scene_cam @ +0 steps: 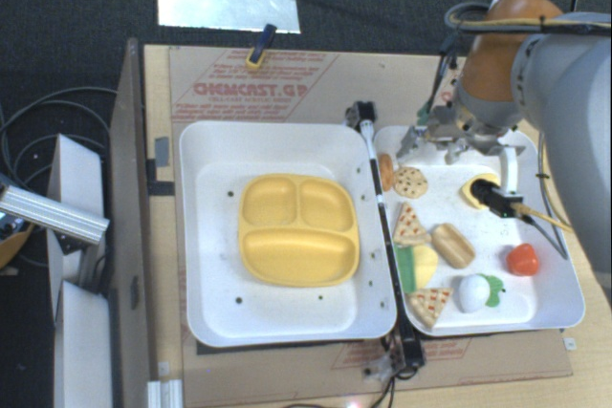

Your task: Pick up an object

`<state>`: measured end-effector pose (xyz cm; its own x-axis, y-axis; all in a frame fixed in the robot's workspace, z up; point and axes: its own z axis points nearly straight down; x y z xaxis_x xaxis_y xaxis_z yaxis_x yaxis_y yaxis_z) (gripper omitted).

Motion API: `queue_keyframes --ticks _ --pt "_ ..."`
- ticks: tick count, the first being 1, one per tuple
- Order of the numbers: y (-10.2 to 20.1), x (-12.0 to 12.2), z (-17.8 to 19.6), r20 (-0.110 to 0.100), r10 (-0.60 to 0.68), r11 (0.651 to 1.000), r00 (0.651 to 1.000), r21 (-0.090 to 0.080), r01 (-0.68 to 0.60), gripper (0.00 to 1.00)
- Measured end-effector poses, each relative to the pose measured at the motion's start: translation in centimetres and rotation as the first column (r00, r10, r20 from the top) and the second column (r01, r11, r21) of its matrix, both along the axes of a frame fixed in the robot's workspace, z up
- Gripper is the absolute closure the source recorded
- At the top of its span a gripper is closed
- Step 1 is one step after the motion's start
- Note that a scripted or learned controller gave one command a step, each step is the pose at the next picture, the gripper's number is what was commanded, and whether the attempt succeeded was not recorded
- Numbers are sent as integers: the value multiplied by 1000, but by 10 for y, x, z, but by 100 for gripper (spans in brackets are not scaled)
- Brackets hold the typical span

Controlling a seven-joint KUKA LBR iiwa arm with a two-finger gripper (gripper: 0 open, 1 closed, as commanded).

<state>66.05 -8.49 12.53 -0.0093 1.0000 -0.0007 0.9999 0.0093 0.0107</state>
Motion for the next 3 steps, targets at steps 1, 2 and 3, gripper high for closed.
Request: queue_keyframes --ticks 1,2,3 --pt "0 7 -40 -9 -4 1000 1000 0 4 0" --pt "0 9 -26 -4 -2 1000 1000 0 2 100" --pt "0 9 -27 -5 -1 1000 1000 -1 1 0"
